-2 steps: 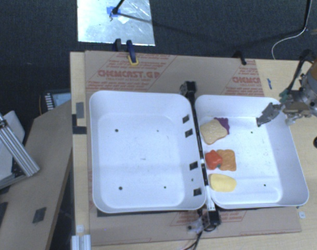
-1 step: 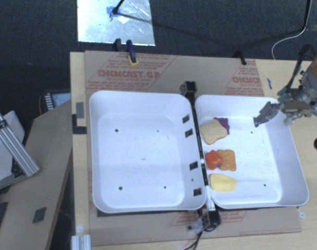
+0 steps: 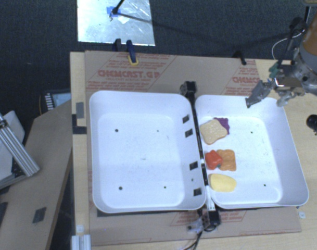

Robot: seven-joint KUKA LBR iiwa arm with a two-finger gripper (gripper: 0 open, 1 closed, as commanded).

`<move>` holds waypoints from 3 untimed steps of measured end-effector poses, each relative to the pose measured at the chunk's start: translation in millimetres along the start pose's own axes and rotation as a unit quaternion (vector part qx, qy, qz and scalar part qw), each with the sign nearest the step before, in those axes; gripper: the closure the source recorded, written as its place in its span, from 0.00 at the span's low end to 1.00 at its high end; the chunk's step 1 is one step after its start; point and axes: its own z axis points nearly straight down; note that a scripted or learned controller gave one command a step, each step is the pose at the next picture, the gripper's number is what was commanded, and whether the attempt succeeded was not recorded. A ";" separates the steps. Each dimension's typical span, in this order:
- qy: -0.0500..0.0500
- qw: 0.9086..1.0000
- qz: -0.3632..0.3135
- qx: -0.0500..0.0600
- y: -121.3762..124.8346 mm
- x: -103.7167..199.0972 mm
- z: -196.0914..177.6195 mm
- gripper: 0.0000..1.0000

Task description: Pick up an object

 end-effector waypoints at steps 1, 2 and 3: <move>0.000 1.000 0.000 -0.006 -22.9 47.0 -142.5 0.00; -0.004 1.000 0.009 -0.001 -6.9 -97.0 -190.1 0.00; 0.000 1.000 0.000 0.001 27.0 -37.2 -186.6 0.00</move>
